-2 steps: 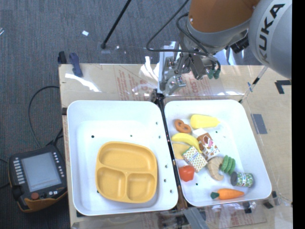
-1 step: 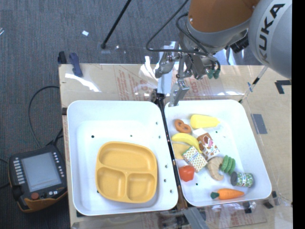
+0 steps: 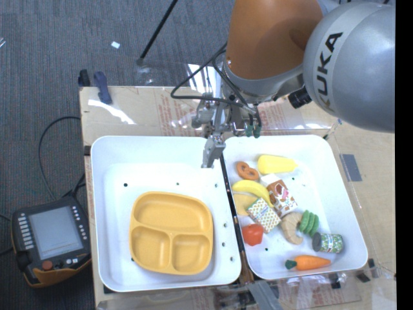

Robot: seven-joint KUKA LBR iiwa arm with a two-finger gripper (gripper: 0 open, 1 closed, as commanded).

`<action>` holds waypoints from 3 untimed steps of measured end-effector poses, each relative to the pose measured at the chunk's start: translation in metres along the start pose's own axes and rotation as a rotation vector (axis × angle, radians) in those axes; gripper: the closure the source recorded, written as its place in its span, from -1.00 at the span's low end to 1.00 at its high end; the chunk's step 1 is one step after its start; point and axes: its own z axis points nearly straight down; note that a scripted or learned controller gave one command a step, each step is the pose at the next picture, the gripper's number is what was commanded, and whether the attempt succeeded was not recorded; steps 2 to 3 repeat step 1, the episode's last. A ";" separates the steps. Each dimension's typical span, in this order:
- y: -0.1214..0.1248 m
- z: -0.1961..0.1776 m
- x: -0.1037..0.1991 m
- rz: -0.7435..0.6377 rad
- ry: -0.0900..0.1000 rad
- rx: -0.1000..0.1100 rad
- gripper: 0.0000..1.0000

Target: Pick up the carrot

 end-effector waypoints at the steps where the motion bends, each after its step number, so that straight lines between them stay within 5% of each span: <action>1: -0.055 0.117 0.044 -0.257 0.004 0.000 -1.00; 3: -0.055 0.117 0.044 -0.257 0.004 0.000 -1.00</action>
